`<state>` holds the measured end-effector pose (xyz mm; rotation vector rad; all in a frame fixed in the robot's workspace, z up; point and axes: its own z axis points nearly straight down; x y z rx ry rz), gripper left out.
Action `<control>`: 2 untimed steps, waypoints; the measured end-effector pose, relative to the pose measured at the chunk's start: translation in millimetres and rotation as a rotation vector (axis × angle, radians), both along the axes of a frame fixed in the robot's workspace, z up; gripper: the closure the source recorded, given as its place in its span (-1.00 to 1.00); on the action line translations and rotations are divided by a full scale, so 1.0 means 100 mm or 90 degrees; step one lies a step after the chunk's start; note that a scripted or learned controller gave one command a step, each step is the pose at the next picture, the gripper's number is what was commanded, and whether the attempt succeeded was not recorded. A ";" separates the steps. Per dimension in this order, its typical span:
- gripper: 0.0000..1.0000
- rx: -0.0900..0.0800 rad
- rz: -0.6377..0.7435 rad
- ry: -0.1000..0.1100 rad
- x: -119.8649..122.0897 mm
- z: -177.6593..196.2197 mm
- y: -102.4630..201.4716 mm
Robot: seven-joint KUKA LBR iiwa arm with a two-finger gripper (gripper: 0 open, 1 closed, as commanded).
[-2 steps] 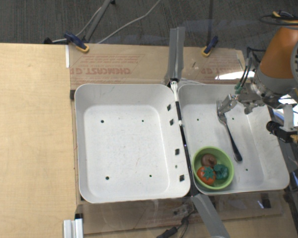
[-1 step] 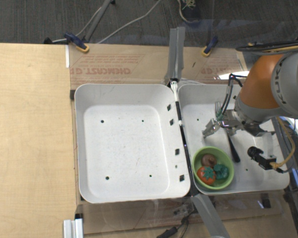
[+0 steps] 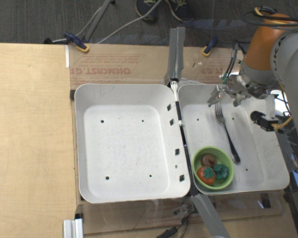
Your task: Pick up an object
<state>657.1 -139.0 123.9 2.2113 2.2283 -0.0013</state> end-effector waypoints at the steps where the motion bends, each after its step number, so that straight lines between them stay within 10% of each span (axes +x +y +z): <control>1: -1.00 0.001 -0.002 0.002 -1.05 -0.33 0.01; 2: -1.00 0.000 0.065 0.000 -0.65 0.61 0.09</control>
